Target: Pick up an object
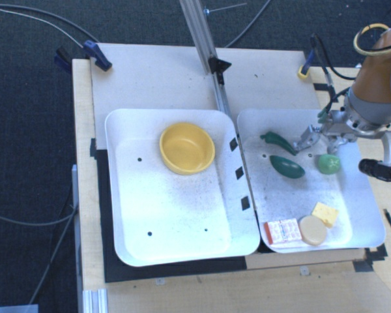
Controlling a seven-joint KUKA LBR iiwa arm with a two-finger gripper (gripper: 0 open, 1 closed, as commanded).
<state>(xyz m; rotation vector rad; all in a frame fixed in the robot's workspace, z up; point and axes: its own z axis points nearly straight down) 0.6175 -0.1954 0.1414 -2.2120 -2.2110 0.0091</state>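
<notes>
- At the right edge of the frame, the arm (376,77) reaches in over the right bin (362,230); its orange band sits above the grey wrist.
- Gripper (318,139) hangs over the upper part of the right bin. Whether it is open or closed cannot be told; nothing is seen held.
- Green ball (328,164) lies just below the gripper, near the bin's right side.
- Dark green pepper (277,141) lies left of the gripper; a second dark green piece (287,167) lies just below it.
- Yellow wedge (324,213), round tan disc (313,231) and red-and-white packet (283,231) sit close together at the bin's lower edge.
- Left bin (176,240) holds a yellow bowl (187,148), upright, in its upper part.
</notes>
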